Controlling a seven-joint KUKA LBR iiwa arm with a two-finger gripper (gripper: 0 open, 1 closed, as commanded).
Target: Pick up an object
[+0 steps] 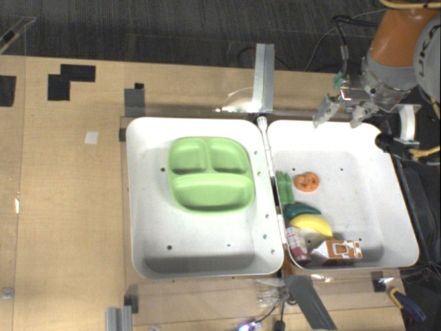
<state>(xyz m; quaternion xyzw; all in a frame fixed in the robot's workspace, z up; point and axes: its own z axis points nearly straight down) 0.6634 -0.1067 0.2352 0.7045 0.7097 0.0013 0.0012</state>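
The fingers (339, 112) hang spread apart and grasp nothing, poised above the far rim of the right bin (386, 205), likely staged to descend. The candidates crowd that bin's near-left corner: an orange toy (306, 181) farthest in, then a green piece (289, 197), a banana (310, 224) and a small carton (342, 251), bunched together. The left bin (148, 185) holds a green divided plate (209, 173).

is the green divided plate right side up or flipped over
Right side up: the green divided plate shows its three hollow compartments facing the camera, lying flat in the left bin.
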